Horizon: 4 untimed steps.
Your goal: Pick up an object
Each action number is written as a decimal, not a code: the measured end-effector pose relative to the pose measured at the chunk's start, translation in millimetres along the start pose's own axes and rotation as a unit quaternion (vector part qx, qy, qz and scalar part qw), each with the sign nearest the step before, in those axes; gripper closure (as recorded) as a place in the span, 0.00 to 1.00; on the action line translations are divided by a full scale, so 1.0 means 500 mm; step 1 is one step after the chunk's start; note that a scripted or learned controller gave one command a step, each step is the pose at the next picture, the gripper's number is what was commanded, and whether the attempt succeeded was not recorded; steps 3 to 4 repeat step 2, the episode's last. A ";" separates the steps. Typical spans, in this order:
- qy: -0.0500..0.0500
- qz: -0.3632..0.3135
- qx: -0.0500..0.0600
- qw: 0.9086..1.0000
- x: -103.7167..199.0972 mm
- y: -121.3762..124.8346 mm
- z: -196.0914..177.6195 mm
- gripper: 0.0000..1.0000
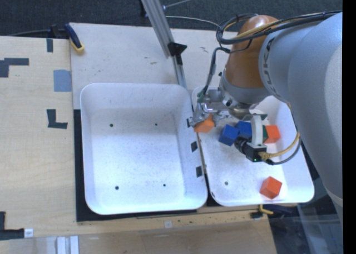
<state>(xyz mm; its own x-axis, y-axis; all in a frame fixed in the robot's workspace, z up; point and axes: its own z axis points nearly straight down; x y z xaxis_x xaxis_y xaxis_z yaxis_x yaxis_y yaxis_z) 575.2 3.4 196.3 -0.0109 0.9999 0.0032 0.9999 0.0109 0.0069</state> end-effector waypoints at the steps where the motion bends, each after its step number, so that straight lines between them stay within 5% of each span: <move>1: -0.001 0.002 0.007 1.000 0.109 -0.096 0.010 1.00; 2: -0.001 0.004 0.001 1.000 0.128 -0.048 -0.136 1.00; 4: -0.001 0.004 0.001 1.000 0.128 -0.048 -0.136 1.00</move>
